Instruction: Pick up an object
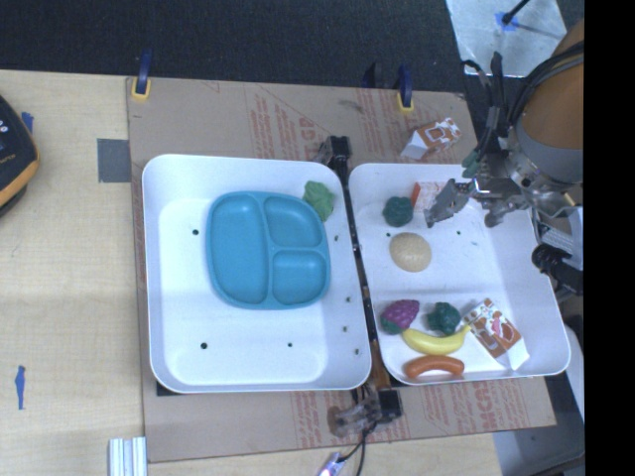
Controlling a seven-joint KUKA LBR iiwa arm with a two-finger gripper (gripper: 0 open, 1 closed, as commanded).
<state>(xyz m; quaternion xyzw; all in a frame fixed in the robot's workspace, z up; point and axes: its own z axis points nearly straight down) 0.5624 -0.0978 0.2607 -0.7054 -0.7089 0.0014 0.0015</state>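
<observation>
1. Where the arm (551, 117) reaches in from the right, its gripper (466, 206) hangs over the upper part of the right bin (541, 296); two dark fingers (444, 204) spread apart with nothing between them, so it stands open and holds nothing.
2. Just left of the fingers lies a dark green lump (399, 210); a small red and white item (425, 193) sits between that lump and the gripper, partly hidden.
3. Below them rests a beige ball (411, 252), apart from the rest.
4. Along the bin's lower part: a purple piece (401, 314) at the left; a second green lump (444, 316) beside it; a banana (435, 341) curving under both; a sausage (434, 367) nearest the front rim; a red and white packet (494, 330) at the right, tilted.
5. Left bin (179, 345): a blue divided plate (268, 248) lies flat in it; a green leafy piece (319, 199) touches the plate's upper right corner.
6. Outside the bins, another packet (434, 138) lies on the cardboard (248, 117) above the right bin.
</observation>
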